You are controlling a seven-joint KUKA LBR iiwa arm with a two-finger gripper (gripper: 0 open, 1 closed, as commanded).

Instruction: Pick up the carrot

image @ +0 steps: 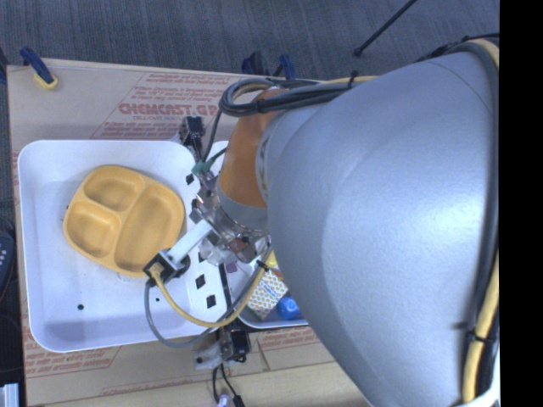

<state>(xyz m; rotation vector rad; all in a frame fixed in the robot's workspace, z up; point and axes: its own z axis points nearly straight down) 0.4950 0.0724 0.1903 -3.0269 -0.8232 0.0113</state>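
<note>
Two white bins sit on a sheet of brown cardboard [127, 100], and the yellow plate [123, 219] in the left bin [34, 227] serves as the landmark for everything else. That plate is divided into three compartments and lies toward the bin's upper half, its rim close to the bin wall that borders the right bin. Above the plate, beyond the bin's far edge, red print on the cardboard reads "CHEMCAST GP", with smaller red lines beneath it too fine to read. Further up and left of the plate a blue clamp [38, 66] grips the cardboard edge, and another blue clamp [267, 62] sits up and right of the plate. Right of the plate, the grey arm [390, 219] covers most of the right bin [271, 320], its orange band [242, 164] just beyond the plate's right rim. The gripper [222, 253] hangs just below and right of the plate, over the wall between the bins; whether it is open or closed cannot be told. A yellow cable [195, 315] loops below the plate's lower right. Beside that, a patterned packet [267, 293] and a small blue object [288, 308] lie in the right bin. Where the carrot lies cannot be told.
</note>
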